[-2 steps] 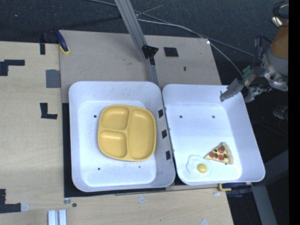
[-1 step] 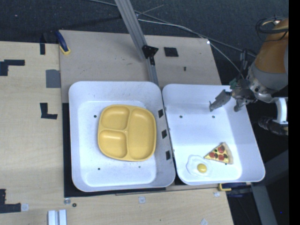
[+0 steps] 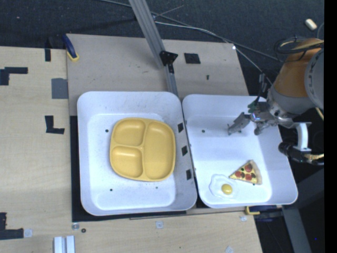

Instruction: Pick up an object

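I'm watching the gripper (image 3: 251, 124) hanging over the upper part of the right bin (image 3: 208, 107), its two fingers spread wide apart with nothing between them. One finger is pointing toward the bin's middle, the other sitting closer to the right wall. The arm (image 3: 295, 80) is reaching in from the right, its orange band showing above the wrist.

I'm looking at two candidates near the front of that same bin: a toy pizza slice (image 3: 246, 173) and, just beside it to the left, a toy fried egg (image 3: 223, 186). They are lying very close together, possibly touching; I cannot tell for sure. Both are well apart from the gripper. In the left bin (image 3: 89, 115) a yellow divided plate (image 3: 142, 148) is lying flat.

I'm judging the pizza slice to be light and stiff, probably hard plastic, and a little slick. It is sitting low against the floor, so I'm thinking of closing across its two straight sides near the crust end, where it is widest. The egg is looking flatter still and harder to catch. The plate is seeming too broad for these fingers except at its rim
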You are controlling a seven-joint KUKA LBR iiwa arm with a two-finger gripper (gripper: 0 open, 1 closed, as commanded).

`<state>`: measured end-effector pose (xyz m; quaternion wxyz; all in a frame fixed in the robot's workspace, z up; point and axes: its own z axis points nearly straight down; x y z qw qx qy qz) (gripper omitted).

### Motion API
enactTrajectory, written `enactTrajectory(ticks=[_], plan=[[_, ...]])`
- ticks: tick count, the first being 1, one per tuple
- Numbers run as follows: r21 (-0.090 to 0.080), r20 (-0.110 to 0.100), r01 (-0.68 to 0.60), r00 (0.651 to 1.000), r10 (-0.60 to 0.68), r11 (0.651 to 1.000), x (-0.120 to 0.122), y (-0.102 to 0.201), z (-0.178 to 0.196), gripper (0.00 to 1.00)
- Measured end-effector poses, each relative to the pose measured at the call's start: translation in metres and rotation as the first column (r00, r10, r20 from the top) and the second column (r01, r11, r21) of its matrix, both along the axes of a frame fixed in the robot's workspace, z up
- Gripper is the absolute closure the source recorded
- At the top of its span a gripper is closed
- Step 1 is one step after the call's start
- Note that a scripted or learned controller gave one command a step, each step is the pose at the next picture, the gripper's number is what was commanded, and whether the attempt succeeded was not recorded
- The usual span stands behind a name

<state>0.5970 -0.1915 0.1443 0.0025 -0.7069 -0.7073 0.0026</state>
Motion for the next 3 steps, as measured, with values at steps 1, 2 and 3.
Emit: enactTrajectory(ticks=[1, 2, 3], plan=[[0.000, 0.001, -0.001, 1.000, 0.001, 1.000, -0.001, 0.001, -0.054, 0.00], [0.000, 0.005, -0.002, 1.000, 0.002, 1.000, 0.000, 0.001, -0.041, 1.00], [-0.001, 0.012, -0.001, 1.000, 0.001, 1.000, 0.001, 0.001, 0.022, 1.00]])
